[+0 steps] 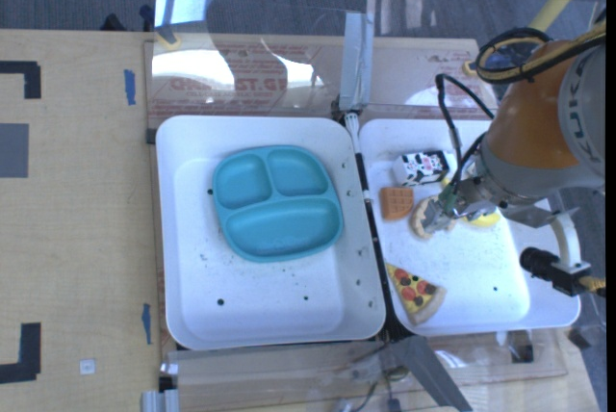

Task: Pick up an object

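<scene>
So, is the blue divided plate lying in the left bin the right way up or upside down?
Right way up. The blue divided plate lies flat in the left bin, and its three hollow compartments face upward.

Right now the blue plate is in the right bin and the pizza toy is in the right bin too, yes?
Not quite. The camera view shows the blue plate in the left bin, not the right one. The pizza toy is in the right bin, as you said.
</scene>
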### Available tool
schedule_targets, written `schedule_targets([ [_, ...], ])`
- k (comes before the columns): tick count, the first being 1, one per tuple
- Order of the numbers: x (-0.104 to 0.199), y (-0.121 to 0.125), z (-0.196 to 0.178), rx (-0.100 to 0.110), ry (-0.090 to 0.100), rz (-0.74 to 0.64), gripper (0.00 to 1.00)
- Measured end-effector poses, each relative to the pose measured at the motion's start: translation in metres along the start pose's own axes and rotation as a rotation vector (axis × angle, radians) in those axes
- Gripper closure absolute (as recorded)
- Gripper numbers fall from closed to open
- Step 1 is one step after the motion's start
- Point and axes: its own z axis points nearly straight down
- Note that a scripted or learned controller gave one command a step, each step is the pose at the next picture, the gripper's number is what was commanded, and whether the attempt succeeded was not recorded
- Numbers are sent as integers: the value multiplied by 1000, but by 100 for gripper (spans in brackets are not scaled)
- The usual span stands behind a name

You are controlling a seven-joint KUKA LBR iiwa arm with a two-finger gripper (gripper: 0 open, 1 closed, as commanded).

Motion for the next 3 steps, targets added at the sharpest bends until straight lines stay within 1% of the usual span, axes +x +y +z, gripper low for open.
schedule_targets([
  [1,62,-19,-74,0,-1,-314,100],
  [2,41,-25,-77,3,2,-894,100],
  [3,66,11,-70,-1,0,-1316,100],
])
